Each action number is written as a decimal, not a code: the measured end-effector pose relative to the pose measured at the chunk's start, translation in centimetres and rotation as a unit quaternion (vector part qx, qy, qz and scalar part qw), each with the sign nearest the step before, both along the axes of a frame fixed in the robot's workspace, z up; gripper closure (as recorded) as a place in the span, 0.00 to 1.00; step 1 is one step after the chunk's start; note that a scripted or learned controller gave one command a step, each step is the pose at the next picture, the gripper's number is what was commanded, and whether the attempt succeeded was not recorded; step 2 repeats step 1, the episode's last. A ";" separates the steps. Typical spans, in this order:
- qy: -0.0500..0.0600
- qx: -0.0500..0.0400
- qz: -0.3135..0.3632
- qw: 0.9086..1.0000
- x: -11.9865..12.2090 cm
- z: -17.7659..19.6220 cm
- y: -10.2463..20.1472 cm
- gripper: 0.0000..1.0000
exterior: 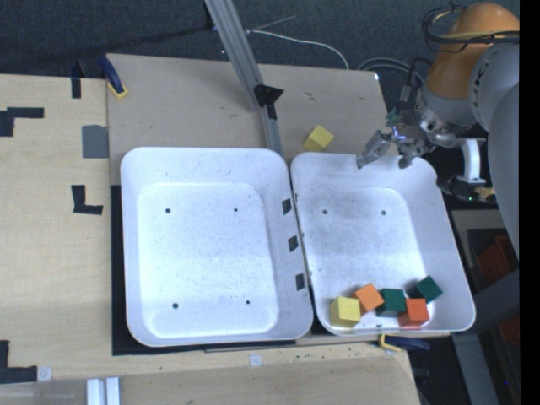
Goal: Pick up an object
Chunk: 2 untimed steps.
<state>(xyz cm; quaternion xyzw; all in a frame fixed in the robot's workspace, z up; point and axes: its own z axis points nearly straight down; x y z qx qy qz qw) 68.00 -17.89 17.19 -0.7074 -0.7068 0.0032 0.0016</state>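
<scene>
Looks like the approach step to me; gripper (386,152) hovers over the right bin's (445,226) far rim, fingers spread, nothing between them; the blocks (386,303) sit clustered in the near corner, well apart; next it'd have to cross over and drop.

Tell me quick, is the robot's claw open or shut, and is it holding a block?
Claw: open, holding nothing, over the far edge of the right bin.
</scene>
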 end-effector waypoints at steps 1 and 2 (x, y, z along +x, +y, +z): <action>-0.007 0.002 0.004 1.000 -0.2 7.0 6.7 0.00; -0.007 0.002 0.004 1.000 -0.2 7.0 6.7 0.00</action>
